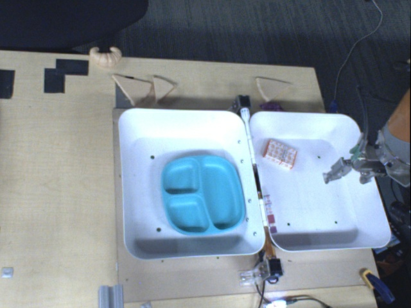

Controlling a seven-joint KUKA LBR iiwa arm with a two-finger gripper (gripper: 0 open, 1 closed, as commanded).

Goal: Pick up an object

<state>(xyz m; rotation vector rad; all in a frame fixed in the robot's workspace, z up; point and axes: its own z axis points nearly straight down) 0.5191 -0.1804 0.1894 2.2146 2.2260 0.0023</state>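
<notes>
A pale wooden bench (58, 191) is ringed by dark carpet (270, 24). In the right bin (321, 230), a patterned packet (280, 154) lies left of the gripper (347, 170), whose fingers are spread, holding nothing.

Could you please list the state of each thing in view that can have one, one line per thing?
Blue divided tray: lying flat, right way up, in the left bin.
Patterned pink packet: lying flat in the right bin, near its upper left corner, untouched.
Gripper: over the right side of the right bin, apart from the packet, nothing seen between its fingers.
</notes>
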